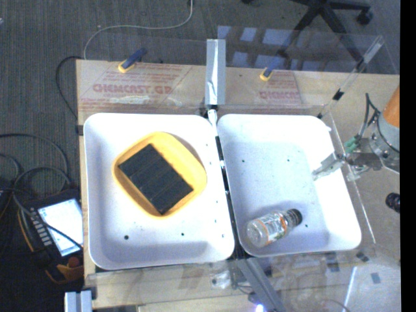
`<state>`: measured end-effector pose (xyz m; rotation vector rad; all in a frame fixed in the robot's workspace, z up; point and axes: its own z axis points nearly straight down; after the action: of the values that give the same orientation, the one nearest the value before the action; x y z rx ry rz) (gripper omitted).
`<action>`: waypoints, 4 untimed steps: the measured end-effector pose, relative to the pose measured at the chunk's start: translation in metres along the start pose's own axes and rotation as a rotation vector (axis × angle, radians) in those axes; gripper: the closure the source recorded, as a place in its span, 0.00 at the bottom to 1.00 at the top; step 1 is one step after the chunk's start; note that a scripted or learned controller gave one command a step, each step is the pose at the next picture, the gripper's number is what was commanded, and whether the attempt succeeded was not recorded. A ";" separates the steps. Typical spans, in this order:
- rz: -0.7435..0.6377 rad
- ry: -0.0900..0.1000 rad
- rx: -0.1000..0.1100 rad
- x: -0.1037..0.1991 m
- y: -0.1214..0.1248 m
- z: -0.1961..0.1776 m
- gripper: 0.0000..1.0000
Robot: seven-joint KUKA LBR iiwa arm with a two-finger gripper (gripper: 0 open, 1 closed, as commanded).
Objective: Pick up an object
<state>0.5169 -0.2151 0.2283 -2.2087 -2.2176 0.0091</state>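
1. The two shallow white plastic bins sit side by side on the bench, touching along a middle seam; the left bin point(104, 239) carries one thing and the right bin point(273, 142) another, so either could answer a task that names no particular object.

2. A yellow rounded-square plastic dish with a dark ribbed slab in it point(159, 173) lies near the middle of the left bin, turned at a slant to the bin's edges; it lies flat and broad, which I judge awkward for a two-finger grasp.

3. A small clear plastic bottle with an orange-and-white label and a dark cap point(273, 225) lies on its side near the front edge of the right bin, cap pointing toward the right front corner; being round, it may roll when touched.

4. The grey two-finger gripper point(323, 169) hangs over the right edge of the right bin, well apart from the bottle; whether its claw is wide or narrow I cannot tell; nothing shows between its tips.

5. The pick is not yet made; the bottle is the nearer candidate.
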 end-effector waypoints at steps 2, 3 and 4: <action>-0.130 -0.008 -0.019 0.054 -0.028 0.139 0.00; 0.043 -0.003 -0.007 0.041 -0.032 0.123 0.00; -0.154 -0.016 -0.026 0.077 -0.027 0.138 0.00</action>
<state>0.4881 -0.1377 0.0909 -2.0506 -2.4033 -0.0030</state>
